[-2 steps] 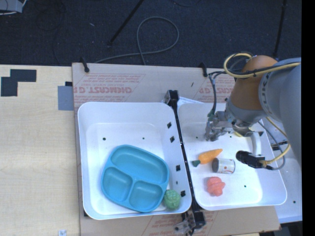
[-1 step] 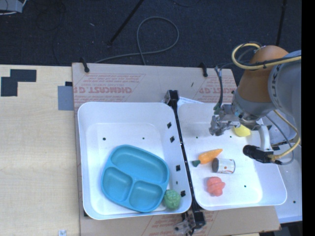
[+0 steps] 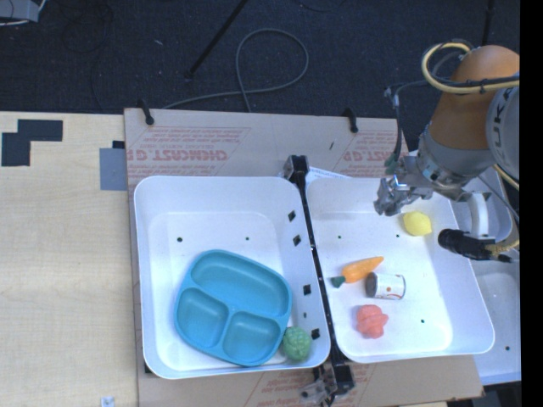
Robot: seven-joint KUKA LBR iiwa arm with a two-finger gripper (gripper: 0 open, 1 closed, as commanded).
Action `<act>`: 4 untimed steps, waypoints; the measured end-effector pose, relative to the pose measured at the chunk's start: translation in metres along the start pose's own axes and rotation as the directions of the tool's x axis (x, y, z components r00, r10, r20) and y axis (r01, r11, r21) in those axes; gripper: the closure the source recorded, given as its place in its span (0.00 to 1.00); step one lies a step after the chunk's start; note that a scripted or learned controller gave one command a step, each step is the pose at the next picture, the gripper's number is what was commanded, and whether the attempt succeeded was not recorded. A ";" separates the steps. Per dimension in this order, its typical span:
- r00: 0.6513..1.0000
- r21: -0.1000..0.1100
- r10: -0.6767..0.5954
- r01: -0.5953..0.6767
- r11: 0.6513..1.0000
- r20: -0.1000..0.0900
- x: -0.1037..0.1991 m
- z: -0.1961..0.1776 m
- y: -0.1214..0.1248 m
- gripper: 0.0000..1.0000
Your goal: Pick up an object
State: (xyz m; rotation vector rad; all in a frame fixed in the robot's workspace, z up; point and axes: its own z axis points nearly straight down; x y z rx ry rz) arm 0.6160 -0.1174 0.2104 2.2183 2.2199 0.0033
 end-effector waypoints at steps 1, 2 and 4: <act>1.000 0.002 0.000 0.000 1.000 0.000 -0.002 -0.039 0.001 1.00; 1.000 0.006 -0.003 0.003 1.000 -0.003 0.056 -0.044 0.000 1.00; 1.000 0.009 -0.003 0.003 1.000 -0.003 0.164 -0.024 0.000 1.00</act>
